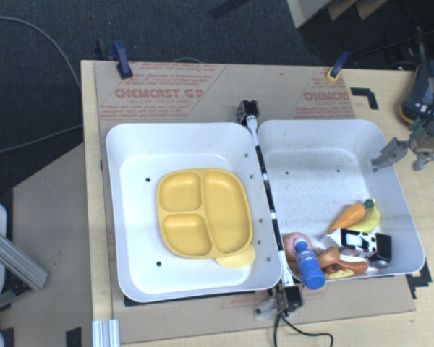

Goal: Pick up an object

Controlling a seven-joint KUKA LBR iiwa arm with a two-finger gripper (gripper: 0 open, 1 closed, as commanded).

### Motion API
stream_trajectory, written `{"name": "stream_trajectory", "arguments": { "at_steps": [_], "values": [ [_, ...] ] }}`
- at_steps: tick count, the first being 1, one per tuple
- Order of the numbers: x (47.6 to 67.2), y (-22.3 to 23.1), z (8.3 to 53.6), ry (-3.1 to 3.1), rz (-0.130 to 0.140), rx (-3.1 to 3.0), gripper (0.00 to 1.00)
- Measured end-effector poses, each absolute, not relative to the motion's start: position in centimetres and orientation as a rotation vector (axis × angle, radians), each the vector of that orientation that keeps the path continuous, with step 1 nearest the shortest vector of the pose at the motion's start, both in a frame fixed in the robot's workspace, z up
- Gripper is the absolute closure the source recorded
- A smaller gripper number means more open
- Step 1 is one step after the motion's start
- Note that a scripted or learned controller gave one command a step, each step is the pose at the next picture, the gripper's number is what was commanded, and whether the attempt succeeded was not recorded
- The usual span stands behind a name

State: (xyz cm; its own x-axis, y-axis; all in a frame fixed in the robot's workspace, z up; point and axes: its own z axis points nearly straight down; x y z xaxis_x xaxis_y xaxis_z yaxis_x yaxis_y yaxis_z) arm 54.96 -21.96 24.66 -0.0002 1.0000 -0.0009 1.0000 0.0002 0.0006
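Gripper (403, 155): we find it at the right bin's (325, 132) far right rim, hanging over the edge of the bin wall. Two grey fingers (388, 153) show, spread apart with nothing between them, so we record it as open and unloaded.

Objects for picking: all lie in the right bin's near right corner, well apart from the gripper and nearer the camera than it.
- Toy carrot (349, 216), orange with a green top, lying at a slant at the far edge of the cluster.
- Yellow piece (371, 220), just beside the carrot's green end; we cannot tell what it is.
- Black-and-white item (367, 243), against the bin's right wall, nearer the camera than the carrot.
- Blue bottle (308, 267), lying by the bin's near left corner, its cap towards the centre.
- Pink item (295, 239), touching the bottle's cap end.
- Hot dog toy (341, 264), between the bottle and the black-and-white item.

Left bin (130, 157): we list a yellow divided tray (202, 212) of three compartments, set about the middle, with a pale yellow piece (236, 258) showing from under its near right corner.

Both bins sit side by side on the bench (166, 89), touching along their shared edge.
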Motion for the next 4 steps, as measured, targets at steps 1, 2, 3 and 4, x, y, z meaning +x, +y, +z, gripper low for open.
{"name": "stream_trajectory", "arguments": {
  "at_steps": [1,2,3,4],
  "values": [
    [59.8,-22.1,13.6,2.225,-0.001,2.221,0.00],
    [66.7,-21.6,8.7,2.240,0.009,2.227,0.00],
    [57.4,-19.9,8.4,2.222,-0.001,2.221,0.00],
    [53.8,-20.2,14.1,2.222,0.000,2.223,0.00]
  ]
}}
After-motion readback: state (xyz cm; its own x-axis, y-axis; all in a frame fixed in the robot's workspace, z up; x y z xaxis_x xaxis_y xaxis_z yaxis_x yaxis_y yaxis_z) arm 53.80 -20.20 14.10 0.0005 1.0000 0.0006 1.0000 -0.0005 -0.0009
